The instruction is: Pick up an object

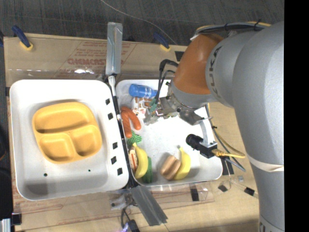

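Gripper (155, 111) hangs low in the right bin (203, 175); how it stands, or whether it has anything, cannot be told. Just beside it, toward the divider, lies the orange sausage (131, 118); the blue bottle (142, 90) sits just behind. Judged: approach step, nothing lifted yet. Next, settle over 1 item.

— How many bins?
— Two: the left bin (19, 129) and the right bin (159, 139).

— And inside?
— One yellow tray (67, 132), two bananas (141, 162) (183, 164), one blue bottle (141, 90), one carrot (130, 120), one brown bun (168, 166).
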